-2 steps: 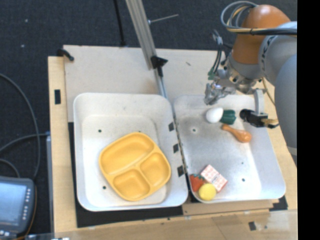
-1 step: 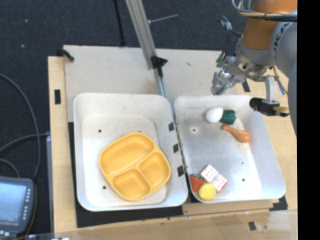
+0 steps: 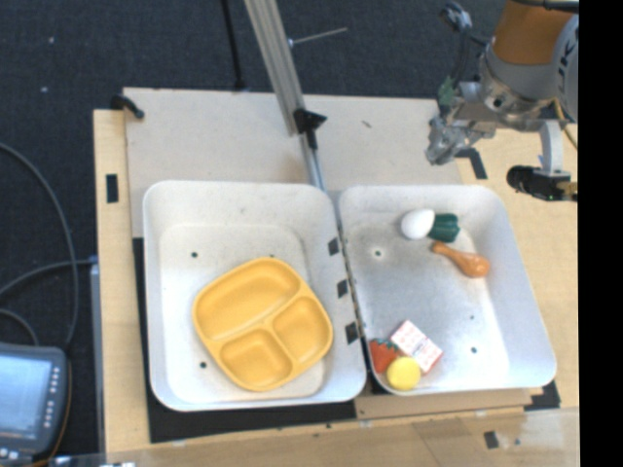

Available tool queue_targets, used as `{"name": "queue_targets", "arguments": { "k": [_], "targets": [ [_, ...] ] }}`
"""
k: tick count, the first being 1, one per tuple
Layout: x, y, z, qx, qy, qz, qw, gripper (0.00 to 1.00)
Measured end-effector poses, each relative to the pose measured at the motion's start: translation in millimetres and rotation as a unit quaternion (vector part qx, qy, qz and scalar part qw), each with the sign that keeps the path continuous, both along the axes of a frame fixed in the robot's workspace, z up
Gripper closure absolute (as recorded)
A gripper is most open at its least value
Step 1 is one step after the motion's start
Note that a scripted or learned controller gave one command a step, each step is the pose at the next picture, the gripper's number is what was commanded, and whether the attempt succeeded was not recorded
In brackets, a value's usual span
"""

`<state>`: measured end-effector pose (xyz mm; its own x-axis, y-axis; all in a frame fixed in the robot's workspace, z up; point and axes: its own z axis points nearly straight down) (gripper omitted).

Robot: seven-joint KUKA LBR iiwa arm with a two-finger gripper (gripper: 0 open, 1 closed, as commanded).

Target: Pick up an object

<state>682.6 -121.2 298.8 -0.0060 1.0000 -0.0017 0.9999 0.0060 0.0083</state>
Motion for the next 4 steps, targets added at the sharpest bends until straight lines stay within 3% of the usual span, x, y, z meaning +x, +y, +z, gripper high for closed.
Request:
{"name": "queue_targets", "arguments": {
  "k": [2,4],
  "targets": [
    [-30.0,83.1,-3.5,0.0006,0.004,0.000,1.0000,1.00],
    [-60.2,167.7,-40.8,0.0007,0.005,-0.001,1.0000,1.00]
  ]
}}
